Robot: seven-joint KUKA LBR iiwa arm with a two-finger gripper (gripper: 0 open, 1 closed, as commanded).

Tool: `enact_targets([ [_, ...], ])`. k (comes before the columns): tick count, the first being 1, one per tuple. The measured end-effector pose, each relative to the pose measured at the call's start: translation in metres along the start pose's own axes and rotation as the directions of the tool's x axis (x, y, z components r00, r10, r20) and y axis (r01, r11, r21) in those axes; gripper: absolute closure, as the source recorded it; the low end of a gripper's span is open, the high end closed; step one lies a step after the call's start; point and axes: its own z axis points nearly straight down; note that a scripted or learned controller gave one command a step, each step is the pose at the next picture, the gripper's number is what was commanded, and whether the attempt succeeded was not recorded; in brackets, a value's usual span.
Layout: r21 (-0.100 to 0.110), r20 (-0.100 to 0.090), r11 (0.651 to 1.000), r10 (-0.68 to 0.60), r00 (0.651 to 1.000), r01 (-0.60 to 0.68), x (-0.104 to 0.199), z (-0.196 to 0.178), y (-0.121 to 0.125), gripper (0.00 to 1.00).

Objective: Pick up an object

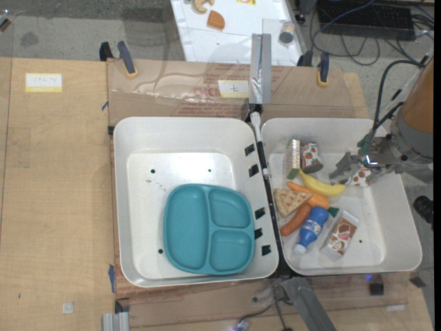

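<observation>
Brown tabletop (pixel 55 185) carried two white bins. Over the right bin (pixel 400 254), the end effector (pixel 351 167) hung with fingers apparently spread, gripping nothing, just beside a small red-and-white item (pixel 361 177) and the banana (pixel 321 183). Crowding risked a nudge or a double grab. Nearby lay a carrot (pixel 296 219), bottle (pixel 310 228) and carton (pixel 341 235); the left bin (pixel 131 185) held a teal tray (pixel 207 229).

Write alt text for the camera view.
A grey robot arm's gripper hangs over the right white bin, beside a banana, carrot, blue bottle and small cartons. The left bin holds a teal divided tray.
</observation>
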Motion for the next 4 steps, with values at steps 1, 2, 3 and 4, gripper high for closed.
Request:
enact_targets([
  [1, -0.008, 0.001, 0.989, -0.146, 0.989, 0.146, 0.037, 0.143, 0.005, 0.0],
  [2, -0.01, -0.001, 0.99, -0.143, 0.99, 0.143, 0.036, 0.132, 0.006, 1.0],
  [3, -0.011, -0.001, 0.99, -0.143, 0.99, 0.143, 0.036, 0.132, 0.006, 0.0],
  [4, -0.002, 0.0, 0.999, 0.037, 0.999, -0.037, 0.009, 0.149, 0.03, 0.0],
])
